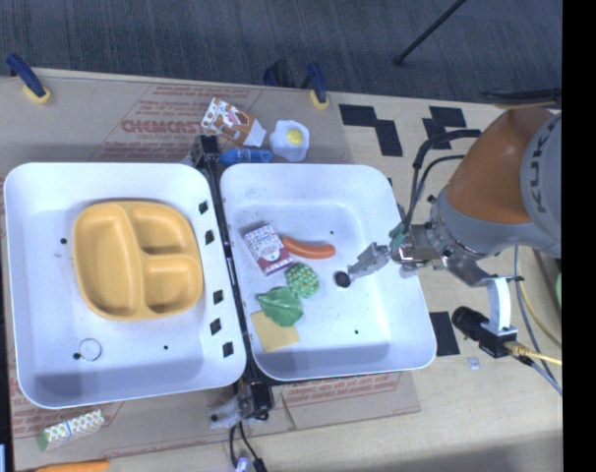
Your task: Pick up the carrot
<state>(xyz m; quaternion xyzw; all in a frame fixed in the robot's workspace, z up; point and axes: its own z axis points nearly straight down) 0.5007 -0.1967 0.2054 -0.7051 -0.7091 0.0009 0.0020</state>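
Note:
The carrot [308, 248], a small orange stick, lies flat in the middle of the right bin [377, 190], pointing left to right. My gripper [353, 269] reaches in from the right and hangs low over the bin floor, just right of and slightly nearer than the carrot's right end. Nothing is seen held in it. The grey and orange arm [495, 195] stands over the bin's right rim.
Left of the carrot sits a red and white carton [263, 247]. Below it are a green knobbly ball [301, 279], a green leaf [280, 307] and a yellow slice [275, 333]. The left bin [32, 362] holds a yellow divided plate [138, 258]. Small items lie behind the bins.

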